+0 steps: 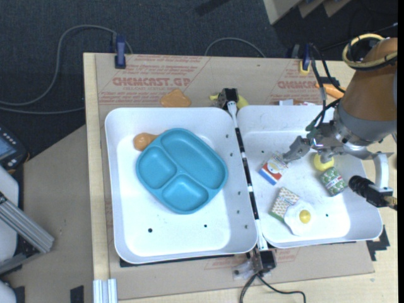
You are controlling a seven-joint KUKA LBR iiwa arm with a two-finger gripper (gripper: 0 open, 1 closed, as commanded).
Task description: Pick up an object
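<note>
The right bin holds several small objects. A red, white and blue carton lies near its left side, and a yellow piece and a green can lie further right. A patterned box and a toy fried egg rest near the front. My gripper reaches in from the right and slants down to the left. Its tip is just above and right of the carton, and I see nothing held in it.
The left bin carries a blue divided plate with an orange object at its back left edge. Another orange piece and a yellow-black item lie on the bench behind the bins. Cables run along the back right.
</note>
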